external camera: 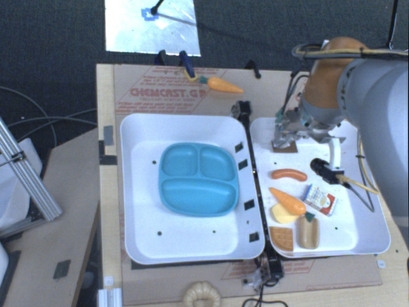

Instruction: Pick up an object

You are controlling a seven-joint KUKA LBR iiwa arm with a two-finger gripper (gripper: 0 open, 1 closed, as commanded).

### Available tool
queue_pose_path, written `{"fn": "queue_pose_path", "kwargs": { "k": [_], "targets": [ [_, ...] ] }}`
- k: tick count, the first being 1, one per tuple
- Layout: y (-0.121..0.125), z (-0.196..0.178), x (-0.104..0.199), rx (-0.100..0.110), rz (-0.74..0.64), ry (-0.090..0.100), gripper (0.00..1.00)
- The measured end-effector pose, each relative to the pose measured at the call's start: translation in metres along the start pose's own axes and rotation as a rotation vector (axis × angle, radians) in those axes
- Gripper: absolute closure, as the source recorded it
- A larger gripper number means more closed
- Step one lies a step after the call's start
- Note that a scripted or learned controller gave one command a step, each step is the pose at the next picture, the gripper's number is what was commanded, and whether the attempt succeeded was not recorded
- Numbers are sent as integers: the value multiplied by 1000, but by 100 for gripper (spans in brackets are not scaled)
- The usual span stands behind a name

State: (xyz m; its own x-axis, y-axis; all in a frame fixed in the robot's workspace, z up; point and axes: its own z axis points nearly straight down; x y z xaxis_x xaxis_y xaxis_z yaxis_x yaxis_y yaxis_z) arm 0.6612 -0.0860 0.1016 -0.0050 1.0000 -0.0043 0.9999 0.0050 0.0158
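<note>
Grey arm [358, 88] reaches down into the right bin's [370, 229] far end.

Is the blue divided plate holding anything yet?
Empty: the blue divided plate in the left bin shows three bare compartments.

Glossy blue plastic plate [197, 179], matt cardboard [166, 91]

The gripper [285, 139] hangs low over the far end of the right bin [369, 232], apparently over a small brown item. Nearer lie a sausage [289, 174], a carrot [287, 201], a small carton [319, 199], a waffle [282, 237] and a hot dog [308, 232]. The left bin [137, 171] holds a blue divided plate [197, 178].
</note>
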Motion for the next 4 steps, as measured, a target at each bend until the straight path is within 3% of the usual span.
{"fn": "queue_pose_path", "kwargs": {
  "k": [1,3,4],
  "targets": [
    [2,-43,1,11,1,4,100],
    [14,-125,2,11,-1,5,100],
    [-19,-115,49,17,-3,5,100]
  ]
}}
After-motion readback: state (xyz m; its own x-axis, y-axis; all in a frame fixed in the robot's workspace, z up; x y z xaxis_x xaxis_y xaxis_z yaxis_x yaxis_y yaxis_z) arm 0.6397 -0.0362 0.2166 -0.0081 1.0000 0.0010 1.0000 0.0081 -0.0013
